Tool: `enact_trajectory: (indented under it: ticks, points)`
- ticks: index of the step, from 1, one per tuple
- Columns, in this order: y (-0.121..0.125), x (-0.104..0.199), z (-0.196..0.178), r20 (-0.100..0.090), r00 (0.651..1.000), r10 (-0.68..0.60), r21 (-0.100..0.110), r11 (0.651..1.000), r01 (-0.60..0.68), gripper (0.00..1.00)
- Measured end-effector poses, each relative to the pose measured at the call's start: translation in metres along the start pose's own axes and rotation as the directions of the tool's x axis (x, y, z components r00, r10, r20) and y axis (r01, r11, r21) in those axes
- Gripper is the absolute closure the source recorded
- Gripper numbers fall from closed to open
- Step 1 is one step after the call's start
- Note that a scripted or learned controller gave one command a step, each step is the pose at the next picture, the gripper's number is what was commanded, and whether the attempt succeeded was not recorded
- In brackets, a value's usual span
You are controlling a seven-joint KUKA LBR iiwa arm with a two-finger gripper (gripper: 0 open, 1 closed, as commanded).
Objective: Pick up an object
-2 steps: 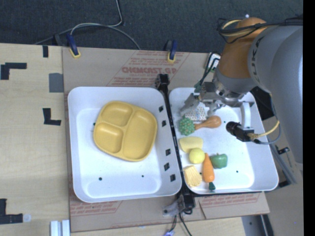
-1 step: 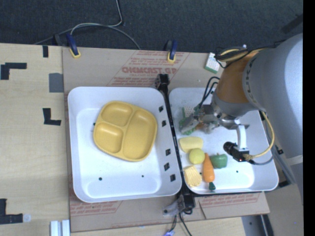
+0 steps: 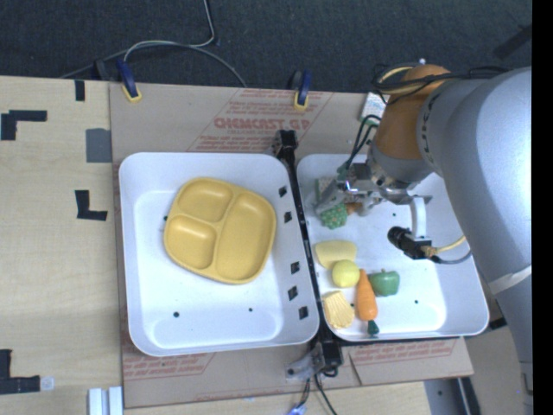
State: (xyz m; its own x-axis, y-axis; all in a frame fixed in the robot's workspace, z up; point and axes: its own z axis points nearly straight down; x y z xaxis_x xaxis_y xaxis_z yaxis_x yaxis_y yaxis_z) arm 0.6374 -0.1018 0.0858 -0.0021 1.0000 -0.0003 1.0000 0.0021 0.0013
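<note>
A brown cardboard sheet (image 3: 251, 124) with red printing lies on the pale wooden worktop (image 3: 47, 232), held along its far edge by two blue-and-yellow clamps (image 3: 130, 83), the second one (image 3: 301, 89) further right. Black angular marks (image 3: 86, 204) are stuck on the worktop to the left of the cardboard, and a grey square patch (image 3: 98, 144) sits just beside its left edge. Beyond the worktop lies dark blue carpet (image 3: 302, 15), across which a thin dark cable (image 3: 206, 7) and a pale looping cable (image 3: 173, 48) run.
</note>
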Motion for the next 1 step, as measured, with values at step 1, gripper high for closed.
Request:
enact_trajectory:
  ticks: [1]
  points:
    - [-0.0001, -0.0001, -0.0094, 0.002, 1.000, -0.002, 0.000, 1.000, 0.002, 1.00]
